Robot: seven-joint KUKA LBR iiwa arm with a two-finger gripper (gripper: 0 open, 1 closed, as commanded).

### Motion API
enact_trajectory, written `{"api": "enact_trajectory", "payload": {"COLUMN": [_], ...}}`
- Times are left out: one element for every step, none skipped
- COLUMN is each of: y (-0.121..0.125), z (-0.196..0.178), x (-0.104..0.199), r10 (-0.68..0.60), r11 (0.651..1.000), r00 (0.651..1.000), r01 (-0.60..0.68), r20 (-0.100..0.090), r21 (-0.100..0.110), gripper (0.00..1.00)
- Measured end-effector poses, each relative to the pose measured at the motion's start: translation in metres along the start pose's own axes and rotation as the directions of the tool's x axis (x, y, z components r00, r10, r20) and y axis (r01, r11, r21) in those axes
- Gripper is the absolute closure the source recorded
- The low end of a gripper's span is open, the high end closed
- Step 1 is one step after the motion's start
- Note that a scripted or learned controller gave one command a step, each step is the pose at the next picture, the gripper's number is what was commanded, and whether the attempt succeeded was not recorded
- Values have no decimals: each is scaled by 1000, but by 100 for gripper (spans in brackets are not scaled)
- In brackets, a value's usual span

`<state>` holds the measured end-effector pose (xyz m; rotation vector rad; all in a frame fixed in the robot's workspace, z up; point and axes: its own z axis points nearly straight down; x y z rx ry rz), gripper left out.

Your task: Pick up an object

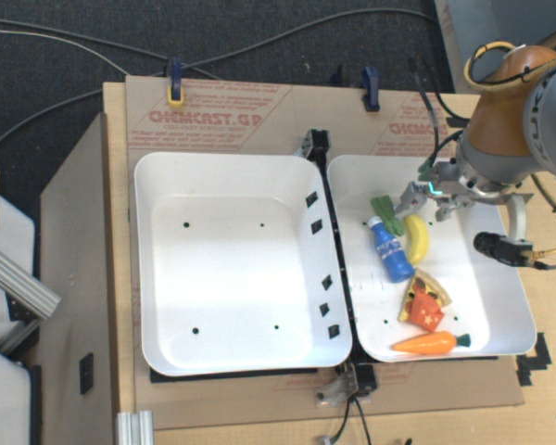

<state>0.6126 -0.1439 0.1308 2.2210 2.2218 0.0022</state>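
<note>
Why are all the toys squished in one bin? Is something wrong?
Nothing looks broken or spilled. The banana, blue bottle, pizza slice and carrot simply lie together in the right bin.

The gripper is hanging over the right bin, just above a banana. A blue bottle is lying touching the banana's left side, beside a green piece. Nearer the front, a pizza slice and a carrot are sitting. The left bin is lying alongside.
</note>
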Motion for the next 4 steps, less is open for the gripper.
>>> {"api": "enact_trajectory", "payload": {"y": [-12, -10, 45, -27], "z": [48, 35, -61, -88], "x": [49, 47, 112, 213], "r10": [-4, 0, -8, -11], "r11": [1000, 1000, 1000, 1000], "r00": [1000, 1000, 1000, 1000], "r01": [4, 0, 8, 11], "r20": [-3, -1, 0, -4], "r21": [6, 1, -13, 5], "gripper": [0, 100, 100, 100]}}
